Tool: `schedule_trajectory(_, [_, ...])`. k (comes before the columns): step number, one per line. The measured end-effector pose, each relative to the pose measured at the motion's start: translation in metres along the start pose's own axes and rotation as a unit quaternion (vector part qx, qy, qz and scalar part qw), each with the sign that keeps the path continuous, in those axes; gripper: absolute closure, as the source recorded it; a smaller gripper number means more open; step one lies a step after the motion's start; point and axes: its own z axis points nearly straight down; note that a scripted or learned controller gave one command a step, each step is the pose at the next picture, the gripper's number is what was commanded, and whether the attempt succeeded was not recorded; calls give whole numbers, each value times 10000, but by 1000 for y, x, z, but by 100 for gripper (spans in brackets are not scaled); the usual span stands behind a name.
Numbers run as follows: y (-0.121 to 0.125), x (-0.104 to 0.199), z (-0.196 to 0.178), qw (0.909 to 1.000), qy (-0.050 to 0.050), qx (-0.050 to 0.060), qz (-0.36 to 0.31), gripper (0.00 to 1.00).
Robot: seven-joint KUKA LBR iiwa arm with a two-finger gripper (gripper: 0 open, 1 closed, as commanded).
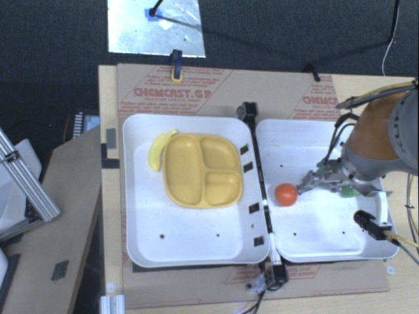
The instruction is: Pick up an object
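**Right bin (327,252): end effector (305,184) is hovering just beside the orange ball (285,194)**

Right bin's front rim is lying closest to the viewer, and the bin is holding one loose thing: the orange ball, sitting near its left wall, about midway back. The end effector is hanging low over the bin floor just to the ball's right, its tip pointing at the ball; whether they are touching is too close to tell. Whether it is wide or narrow cannot be made out, and nothing is showing in its grasp.

In the left bin (141,241) a yellow divided plate (200,170) is resting with a banana (157,150) tucked against its left edge, both well apart from the arm.

By the look of it, the approach step is under way and the grasp is not yet made. The next move is probably calling for the end effector to straddle the ball squarely before lifting, since a round ball is likely to roll away from a glancing touch.
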Motion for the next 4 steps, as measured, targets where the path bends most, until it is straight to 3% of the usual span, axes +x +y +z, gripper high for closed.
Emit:
schedule_trajectory(1, [2,-1,-14,10000,-10,-30,4,100])
schedule_trajectory(3, [3,5,-137,10000,-14,-46,-23,100])
schedule_trajectory(4, [5,5,-158,10000,-11,-35,-22,100])
